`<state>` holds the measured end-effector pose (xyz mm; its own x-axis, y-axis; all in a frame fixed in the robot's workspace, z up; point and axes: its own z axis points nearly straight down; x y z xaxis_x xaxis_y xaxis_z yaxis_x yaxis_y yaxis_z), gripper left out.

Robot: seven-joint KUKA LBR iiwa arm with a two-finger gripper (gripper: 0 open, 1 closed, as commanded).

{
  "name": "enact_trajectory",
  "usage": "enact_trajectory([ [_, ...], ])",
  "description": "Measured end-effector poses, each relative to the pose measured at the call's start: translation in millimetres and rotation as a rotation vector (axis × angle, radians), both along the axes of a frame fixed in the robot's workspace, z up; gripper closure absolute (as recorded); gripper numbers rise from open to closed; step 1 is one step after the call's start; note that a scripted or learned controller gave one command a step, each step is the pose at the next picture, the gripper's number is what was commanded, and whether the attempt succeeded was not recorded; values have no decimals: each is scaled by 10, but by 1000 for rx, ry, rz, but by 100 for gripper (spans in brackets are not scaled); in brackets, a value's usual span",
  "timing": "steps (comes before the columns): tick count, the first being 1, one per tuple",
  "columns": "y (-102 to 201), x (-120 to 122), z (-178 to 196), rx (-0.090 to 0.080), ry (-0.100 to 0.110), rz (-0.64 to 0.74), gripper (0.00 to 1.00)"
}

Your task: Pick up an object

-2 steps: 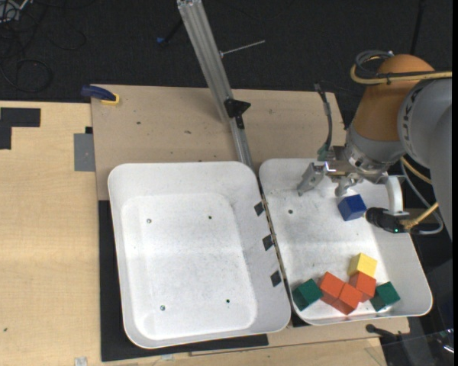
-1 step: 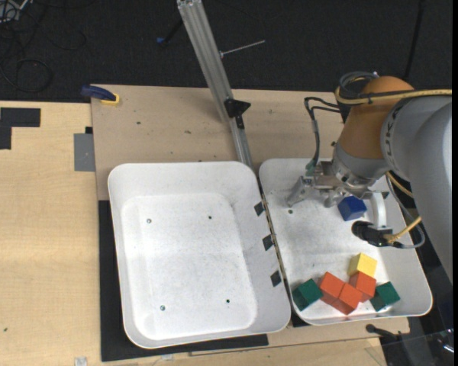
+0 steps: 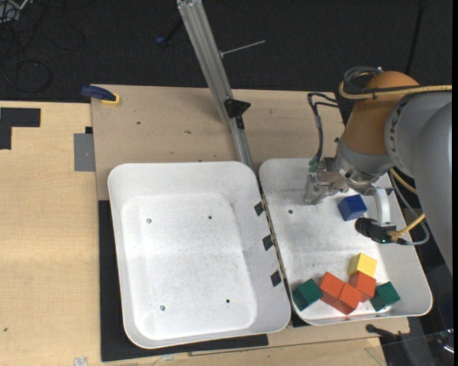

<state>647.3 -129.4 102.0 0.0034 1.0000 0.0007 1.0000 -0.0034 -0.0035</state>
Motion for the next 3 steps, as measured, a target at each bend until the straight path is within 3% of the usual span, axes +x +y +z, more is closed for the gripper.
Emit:
enact_trajectory([
  [2,-56,122,1087,-1,-8,4,100],
  [3,-71,124,1350,-1,-5,4,100],
])
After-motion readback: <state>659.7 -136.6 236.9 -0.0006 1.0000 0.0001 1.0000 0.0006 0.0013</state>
